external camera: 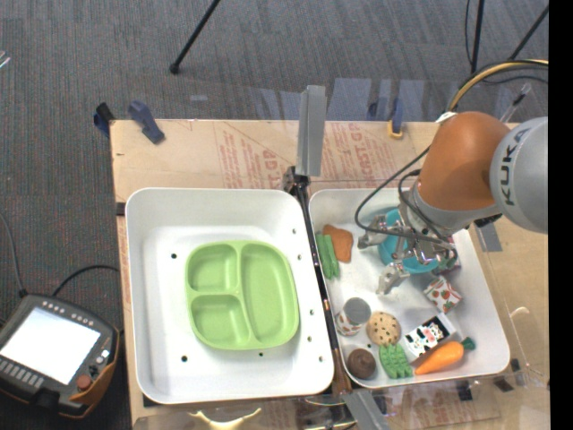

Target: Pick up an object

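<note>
The bench (206, 150) carries two white bins; the left bin (152, 231) holds a green tray (242, 294), the right bin (488, 316) holds the small toys. The arm (466, 164) enters from 3 o'clock and hangs over the right bin's upper half, the gripper (394, 276) low above the floor at about 7 o'clock from the orange band. Whether the pincer is apart or together cannot be told. A teal object (394, 247) lies under the wrist. Toys sit at 6 o'clock from the gripper: carrot (440, 357), cow block (427, 334), green block (394, 360), cup (355, 313), cookie (383, 328). Judged step: approach, nothing lifted yet. The next move calls for descending squarely onto one toy, then closing.
</note>
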You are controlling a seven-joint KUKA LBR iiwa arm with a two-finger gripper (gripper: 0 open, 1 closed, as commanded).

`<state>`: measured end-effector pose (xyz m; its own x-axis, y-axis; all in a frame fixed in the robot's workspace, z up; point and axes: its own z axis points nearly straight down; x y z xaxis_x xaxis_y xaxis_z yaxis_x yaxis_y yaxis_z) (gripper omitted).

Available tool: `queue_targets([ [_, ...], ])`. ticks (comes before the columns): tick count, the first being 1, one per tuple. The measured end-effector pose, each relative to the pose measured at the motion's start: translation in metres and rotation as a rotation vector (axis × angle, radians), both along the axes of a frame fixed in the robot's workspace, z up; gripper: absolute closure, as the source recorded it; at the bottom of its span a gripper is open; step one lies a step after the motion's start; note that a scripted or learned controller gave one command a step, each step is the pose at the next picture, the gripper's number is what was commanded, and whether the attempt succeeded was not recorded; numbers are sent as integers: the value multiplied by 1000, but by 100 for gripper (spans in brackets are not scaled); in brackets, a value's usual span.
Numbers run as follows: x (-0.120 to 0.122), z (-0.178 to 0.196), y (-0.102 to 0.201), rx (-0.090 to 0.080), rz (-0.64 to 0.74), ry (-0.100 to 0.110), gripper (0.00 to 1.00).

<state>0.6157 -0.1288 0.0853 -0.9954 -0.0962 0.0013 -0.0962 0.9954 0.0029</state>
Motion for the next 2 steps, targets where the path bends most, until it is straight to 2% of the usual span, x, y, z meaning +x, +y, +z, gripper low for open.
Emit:
queue_targets([
  [1, 4, 0, -8, 2, 32, -1, 0],
  [2, -7, 0, -11, 8, 18, 0, 0],
])
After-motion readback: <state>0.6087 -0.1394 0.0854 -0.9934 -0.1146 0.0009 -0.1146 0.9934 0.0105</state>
